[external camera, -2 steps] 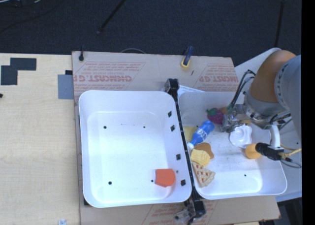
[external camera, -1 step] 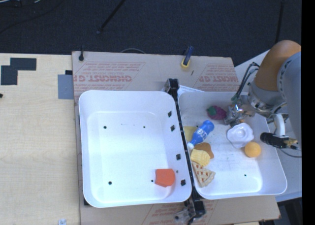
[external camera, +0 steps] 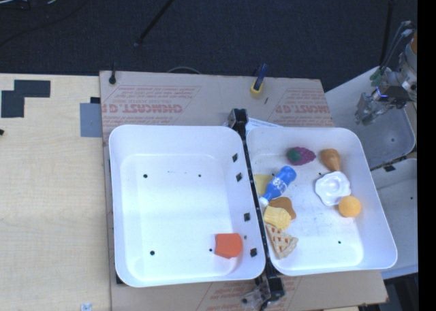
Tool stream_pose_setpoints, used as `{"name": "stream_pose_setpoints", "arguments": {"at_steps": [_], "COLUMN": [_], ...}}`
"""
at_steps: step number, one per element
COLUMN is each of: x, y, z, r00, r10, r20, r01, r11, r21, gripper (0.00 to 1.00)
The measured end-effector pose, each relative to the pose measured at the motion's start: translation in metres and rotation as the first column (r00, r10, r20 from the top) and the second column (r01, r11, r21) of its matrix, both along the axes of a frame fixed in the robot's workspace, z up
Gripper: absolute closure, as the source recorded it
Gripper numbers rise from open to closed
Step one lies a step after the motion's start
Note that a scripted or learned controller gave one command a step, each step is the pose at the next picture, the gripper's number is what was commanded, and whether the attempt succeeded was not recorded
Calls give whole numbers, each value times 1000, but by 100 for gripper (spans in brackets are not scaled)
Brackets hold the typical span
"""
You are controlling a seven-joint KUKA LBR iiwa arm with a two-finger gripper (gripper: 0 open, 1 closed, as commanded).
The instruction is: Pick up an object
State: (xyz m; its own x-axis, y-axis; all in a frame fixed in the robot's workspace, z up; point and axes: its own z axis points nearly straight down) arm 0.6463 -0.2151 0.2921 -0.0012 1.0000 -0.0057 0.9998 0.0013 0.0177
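- Nearest the onlooker, an orange block (external camera: 229, 245) sits alone in the left bin (external camera: 136, 167), close to that bin's front right corner.
- Just across the divider, in the right bin (external camera: 371, 235), a waffle-patterned wedge (external camera: 281, 241) lies at the front of a small heap — a yellow piece (external camera: 276, 217) touching it, a brown piece (external camera: 285, 205) just behind.
- A blue and white bottle (external camera: 278, 184) slants across the heap, one end near the divider.
- Farther right, an orange ball (external camera: 349, 206) rests just beside a white fried-egg toy (external camera: 332, 188).
- Toward the bin's back wall lie a purple and green piece (external camera: 300, 155) and a tan piece (external camera: 331, 158), near each other but apart.
- Both bins stand on a cardboard sheet (external camera: 170, 102) with red lettering.
- At the far right, the gripper (external camera: 373, 109) hangs outside the bins, well apart from every object — whether its fingers are spread or closed cannot be told at this size, and nothing is visible between them.
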Motion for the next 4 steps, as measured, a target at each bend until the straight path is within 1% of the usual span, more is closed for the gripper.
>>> {"name": "stream_pose_setpoints", "arguments": {"at_steps": [1,2,3,4], "x": [-2,-2,-143,-139], "y": [1,3,57,57], "z": [167,252,249,245], "r00": [1000,1000,1000,1000], "r10": [0,3,0,1], "r20": [-1,-9,-16,-20], "r01": [0,-3,0,-1], "r11": [1000,1000,1000,1000], "r21": [0,3,9,6], "gripper": [100,100,100,0]}}
